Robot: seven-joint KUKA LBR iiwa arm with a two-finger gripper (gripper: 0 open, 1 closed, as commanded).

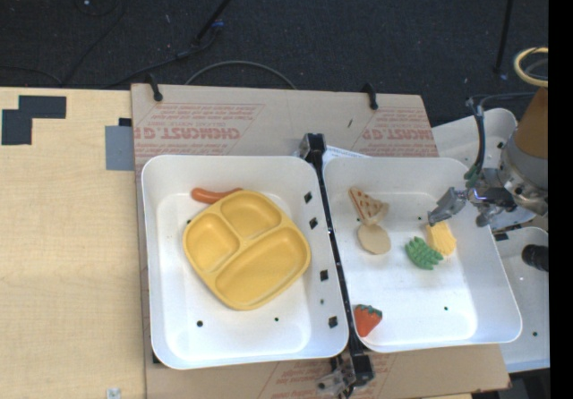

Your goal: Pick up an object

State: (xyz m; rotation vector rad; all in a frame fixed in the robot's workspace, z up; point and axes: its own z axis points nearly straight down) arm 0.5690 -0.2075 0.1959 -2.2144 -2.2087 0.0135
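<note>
We find the gripper (pixel 472 206) at the right bin's (pixel 488 317) right edge, fingers spread apart, nothing between them. Just below it lie a yellow toy (pixel 442 239) and a green toy (pixel 422 253), untouched on the bin floor.

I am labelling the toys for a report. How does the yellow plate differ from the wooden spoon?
The yellow plate lies in the left bin; the wooden spoon lies in the right bin. The plate is bright yellow and the spoon pale tan. The plate is far larger and has three compartments, while the spoon is one small slim piece. Both lie flat on a white bin floor.
</note>
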